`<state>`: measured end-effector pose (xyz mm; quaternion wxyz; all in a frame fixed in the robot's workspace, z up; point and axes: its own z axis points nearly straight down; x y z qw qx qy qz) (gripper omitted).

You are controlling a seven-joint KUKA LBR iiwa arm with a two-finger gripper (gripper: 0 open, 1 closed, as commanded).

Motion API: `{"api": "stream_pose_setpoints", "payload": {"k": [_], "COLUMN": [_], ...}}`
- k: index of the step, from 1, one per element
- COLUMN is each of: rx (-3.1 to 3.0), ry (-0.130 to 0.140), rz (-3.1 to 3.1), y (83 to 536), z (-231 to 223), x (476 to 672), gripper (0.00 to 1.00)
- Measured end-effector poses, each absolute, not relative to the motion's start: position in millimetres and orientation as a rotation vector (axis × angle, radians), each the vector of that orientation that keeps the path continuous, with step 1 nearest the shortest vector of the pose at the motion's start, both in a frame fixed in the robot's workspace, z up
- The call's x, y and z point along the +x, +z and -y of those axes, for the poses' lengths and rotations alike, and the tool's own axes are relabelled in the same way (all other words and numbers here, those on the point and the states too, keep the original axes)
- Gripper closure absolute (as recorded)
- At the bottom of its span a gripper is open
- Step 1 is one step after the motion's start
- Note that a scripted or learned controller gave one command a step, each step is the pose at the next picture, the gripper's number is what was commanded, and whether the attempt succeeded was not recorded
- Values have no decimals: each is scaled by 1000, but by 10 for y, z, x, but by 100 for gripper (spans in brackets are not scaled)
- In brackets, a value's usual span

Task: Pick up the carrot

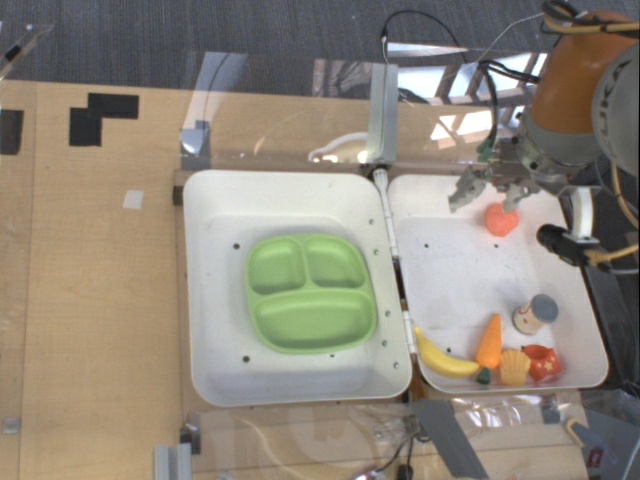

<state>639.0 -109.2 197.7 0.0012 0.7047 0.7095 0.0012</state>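
A wooden worktop (90,298) seen from above carries two shallow white bins side by side. The left bin (215,218) holds a light green divided plate (310,293) near its centre, with three compartments.

The right bin (440,268) holds several small toys. The carrot (489,341), orange with a small green tip, lies in the near part of this bin, standing nearly upright in the view with its green end toward the near rim. Just to its left lies a yellow banana (445,357), curving along the near left corner. Just to its right sits a small yellow-orange piece (514,367), and beside that a red item (543,363). A little farther up and right is a small wooden piece with a grey cap (534,312).

The grey arm with its orange band (580,78) reaches in from the right, over the far end of the right bin. Its claw (487,194) points down there with the two fingers spread apart and nothing between them. A pinkish-red round object (501,219) lies just below the right finger, close to its tip.

The carrot is well apart from the claw, toward the near side of the bin, roughly straight below it in the view, with bare bin floor between them.
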Motion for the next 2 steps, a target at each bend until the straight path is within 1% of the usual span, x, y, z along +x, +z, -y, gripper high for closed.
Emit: {"api": "stream_pose_setpoints", "payload": {"k": [1, 2], "rx": [1930, 1903], "ry": [9, 4], "rz": [-2467, -2495], "y": [898, 1067], "z": [1431, 1641], "x": [5556, 4881], "gripper": [0, 0]}}
